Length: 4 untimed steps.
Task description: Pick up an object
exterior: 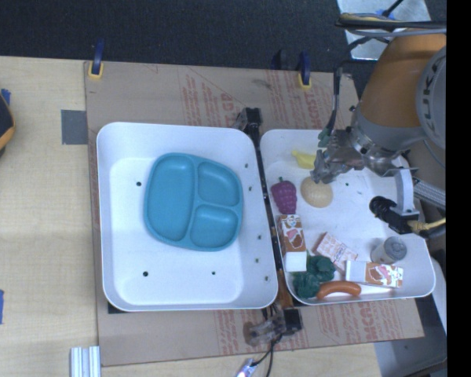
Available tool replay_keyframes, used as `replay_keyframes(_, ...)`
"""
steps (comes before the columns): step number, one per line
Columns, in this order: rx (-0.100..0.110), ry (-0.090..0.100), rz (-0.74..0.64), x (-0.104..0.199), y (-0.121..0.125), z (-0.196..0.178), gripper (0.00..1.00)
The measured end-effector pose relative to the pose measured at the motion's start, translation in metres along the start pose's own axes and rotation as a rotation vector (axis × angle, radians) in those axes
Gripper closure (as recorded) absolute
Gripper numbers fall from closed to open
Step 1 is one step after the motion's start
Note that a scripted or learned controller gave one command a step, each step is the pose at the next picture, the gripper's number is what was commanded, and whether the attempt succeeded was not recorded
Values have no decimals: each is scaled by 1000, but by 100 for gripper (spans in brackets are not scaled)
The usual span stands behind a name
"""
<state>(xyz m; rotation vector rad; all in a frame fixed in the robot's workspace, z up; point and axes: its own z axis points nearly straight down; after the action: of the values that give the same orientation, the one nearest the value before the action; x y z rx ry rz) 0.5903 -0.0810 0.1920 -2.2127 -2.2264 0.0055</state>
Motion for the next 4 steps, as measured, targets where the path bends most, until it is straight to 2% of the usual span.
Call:
replay_keyframes(1, 2, 0, 0, 24, -4, 1, 100)
replay_keyframes(2, 2, 0, 1, 23, -4, 1, 0)
replay_keyframes(3, 1, -1, 2, -18, 44, 95, 0)
replay_keyframes(4, -3, 0, 3, -51, 66, 33, 0)
